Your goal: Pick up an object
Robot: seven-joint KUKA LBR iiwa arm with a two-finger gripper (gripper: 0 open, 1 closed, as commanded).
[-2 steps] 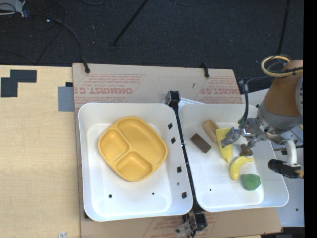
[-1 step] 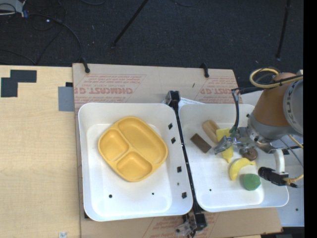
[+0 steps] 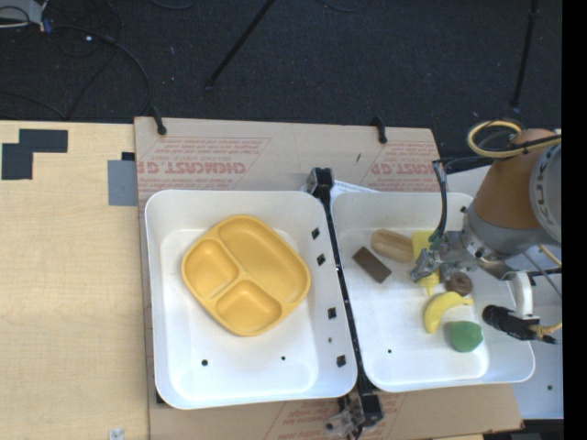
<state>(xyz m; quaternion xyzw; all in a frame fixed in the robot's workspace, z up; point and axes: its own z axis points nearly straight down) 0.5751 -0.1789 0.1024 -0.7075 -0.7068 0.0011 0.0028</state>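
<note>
While the gripper (image 3: 433, 269) hovers, the banana (image 3: 442, 310) lies just below it.

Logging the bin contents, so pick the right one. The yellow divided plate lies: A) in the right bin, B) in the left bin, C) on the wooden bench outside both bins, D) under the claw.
B: the yellow divided plate lies flat inside the left bin, while the claw hangs over the right bin.
</note>
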